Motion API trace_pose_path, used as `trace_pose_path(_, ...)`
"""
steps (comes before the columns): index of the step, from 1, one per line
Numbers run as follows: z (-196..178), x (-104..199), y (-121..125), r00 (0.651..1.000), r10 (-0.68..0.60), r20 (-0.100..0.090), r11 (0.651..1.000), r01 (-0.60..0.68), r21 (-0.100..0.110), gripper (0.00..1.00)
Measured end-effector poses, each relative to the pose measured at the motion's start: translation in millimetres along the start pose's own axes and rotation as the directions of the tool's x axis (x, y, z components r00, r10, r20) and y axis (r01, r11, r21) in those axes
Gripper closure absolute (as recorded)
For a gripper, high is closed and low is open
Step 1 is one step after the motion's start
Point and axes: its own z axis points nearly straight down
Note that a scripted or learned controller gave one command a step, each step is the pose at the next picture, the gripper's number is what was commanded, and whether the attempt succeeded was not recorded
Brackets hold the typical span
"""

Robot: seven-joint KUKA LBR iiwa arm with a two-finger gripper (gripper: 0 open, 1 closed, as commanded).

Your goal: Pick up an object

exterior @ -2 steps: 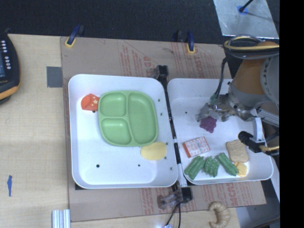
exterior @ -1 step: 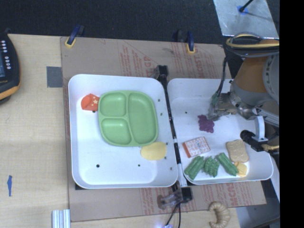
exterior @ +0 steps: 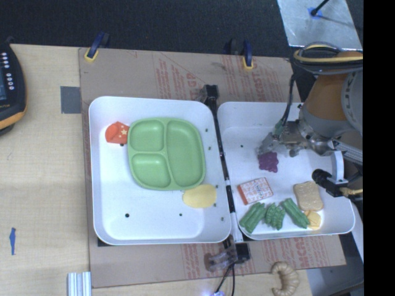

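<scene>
Right bin (exterior: 247,119): hand (exterior: 271,145) low, just above purple grapes (exterior: 268,161), finger state cannot be told; card (exterior: 255,190), greens (exterior: 274,216), cracker (exterior: 308,196) lie below the grapes, nothing visibly lifted, so the pick appears not yet done.

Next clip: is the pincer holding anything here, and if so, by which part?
Cannot be told. The pincer sits just above the purple grape bunch in the right bin, at the bunch's top, but no grip on it is visible.
</scene>
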Motion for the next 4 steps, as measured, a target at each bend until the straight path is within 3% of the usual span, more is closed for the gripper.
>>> trace_pose_path(1,12,24,-12,1.0,0.0,-0.002,1.0,0.0,0.004,0.0)
trace_pose_path(2,0,21,-11,1.0,0.0,-0.001,1.0,0.0,0.003,1.0)
trace_pose_path(3,1,22,-12,1.0,-0.001,0.0,1.0,0.001,0.004,0.0)
trace_pose_path(4,12,53,1,1.0,-0.002,0.0,1.0,0.002,-0.001,0.0)
